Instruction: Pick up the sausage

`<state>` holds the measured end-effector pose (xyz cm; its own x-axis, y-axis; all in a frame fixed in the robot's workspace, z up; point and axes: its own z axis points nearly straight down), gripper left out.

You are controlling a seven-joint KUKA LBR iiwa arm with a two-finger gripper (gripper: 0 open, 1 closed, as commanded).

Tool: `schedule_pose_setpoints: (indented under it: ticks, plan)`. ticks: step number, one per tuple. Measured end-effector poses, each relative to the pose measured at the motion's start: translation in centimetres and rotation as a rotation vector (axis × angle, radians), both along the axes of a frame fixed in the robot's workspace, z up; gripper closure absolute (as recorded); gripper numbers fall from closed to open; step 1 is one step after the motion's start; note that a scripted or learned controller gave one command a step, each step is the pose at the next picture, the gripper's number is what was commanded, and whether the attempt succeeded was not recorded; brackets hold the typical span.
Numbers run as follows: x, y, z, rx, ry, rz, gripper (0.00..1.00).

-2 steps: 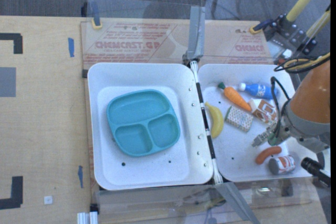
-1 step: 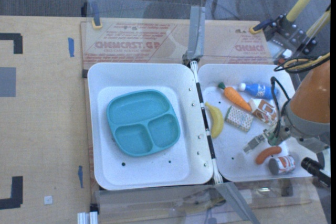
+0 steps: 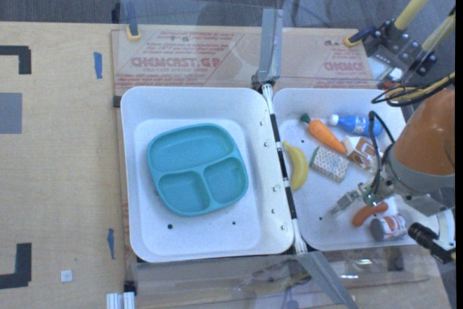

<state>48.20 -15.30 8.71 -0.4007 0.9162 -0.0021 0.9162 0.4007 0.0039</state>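
Seen from above: a wooden desk [image 3: 58, 170] carrying two white bins side by side. In the left bin [image 3: 137, 112], a teal divided plate [image 3: 197, 168]. In the right bin [image 3: 318, 224], toward its far edge, a blue bottle [image 3: 354, 124], a carrot [image 3: 325, 135] and a banana [image 3: 295, 164] by the dividing wall. Near the bin's front right corner, the orange-red sausage [image 3: 370, 213], touching a small can [image 3: 388, 227]. Just beside the sausage, the metal end effector [image 3: 352, 199], width impossible to tell, nothing visibly held. Approach stage, by the look; next, centring over the sausage and closing without catching the can.
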Motion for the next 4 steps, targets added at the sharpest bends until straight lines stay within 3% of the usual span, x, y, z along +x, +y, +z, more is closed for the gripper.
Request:
schedule_pose_setpoints:
  ticks: [1,2,3,4]
  plan:
    - [0.25,-0.2,0.76,-0.001,-0.005,-0.005,1.0]
    - [0.24,-0.19,0.76,-0.001,-0.005,-0.004,0.0]
    - [0.31,-0.44,1.37,-0.001,-0.004,-0.009,1.0]
    - [0.31,-0.42,1.36,-0.001,-0.004,-0.009,0.0]
